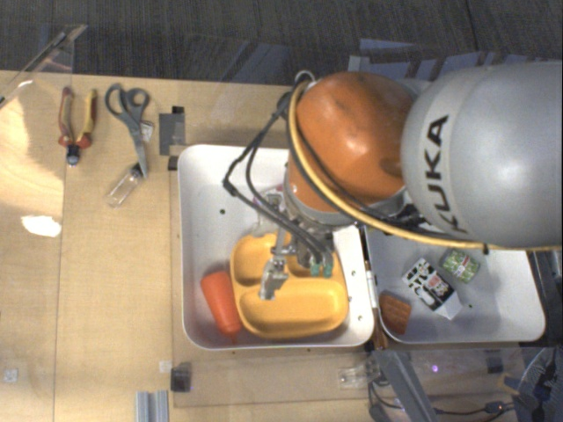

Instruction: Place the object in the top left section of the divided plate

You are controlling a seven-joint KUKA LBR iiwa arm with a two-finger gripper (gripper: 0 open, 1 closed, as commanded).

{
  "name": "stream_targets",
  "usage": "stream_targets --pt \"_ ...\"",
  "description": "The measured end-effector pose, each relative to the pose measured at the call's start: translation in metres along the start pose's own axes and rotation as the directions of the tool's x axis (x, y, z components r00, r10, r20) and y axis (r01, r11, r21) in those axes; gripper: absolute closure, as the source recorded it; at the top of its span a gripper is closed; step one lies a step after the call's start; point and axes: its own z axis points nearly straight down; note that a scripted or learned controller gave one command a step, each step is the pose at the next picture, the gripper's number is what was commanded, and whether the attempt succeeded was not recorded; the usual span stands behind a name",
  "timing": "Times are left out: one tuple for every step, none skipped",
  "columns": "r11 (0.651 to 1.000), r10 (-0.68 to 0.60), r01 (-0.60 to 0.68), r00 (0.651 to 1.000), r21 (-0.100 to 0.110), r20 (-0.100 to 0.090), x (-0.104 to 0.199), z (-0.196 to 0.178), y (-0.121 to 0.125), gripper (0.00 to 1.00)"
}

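Plate sits in the left bin, carrot just left of it — scissors and pliers on the tabletop behind.

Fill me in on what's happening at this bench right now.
A grey KUKA arm reaches into the left bin, its gripper down over the yellow divided plate. An orange carrot-like object lies beside the plate's left edge, not in any section. Whether the gripper holds anything is unclear. The right bin holds a few small items. Scissors and pliers lie on the bench.
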Motion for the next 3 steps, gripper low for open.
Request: stream_targets --pt "1.0 0.001 -0.001 1.0 -0.005 0.008 -0.002 -0.012 0.002 1.0" --pt "0.907 0.422 -0.422 0.907 0.0 0.002 0.0 -0.089 0.008 1.0" --pt "0.954 0.301 -0.301 0.954 0.002 0.001 -0.024 -0.034 -0.063 1.0"
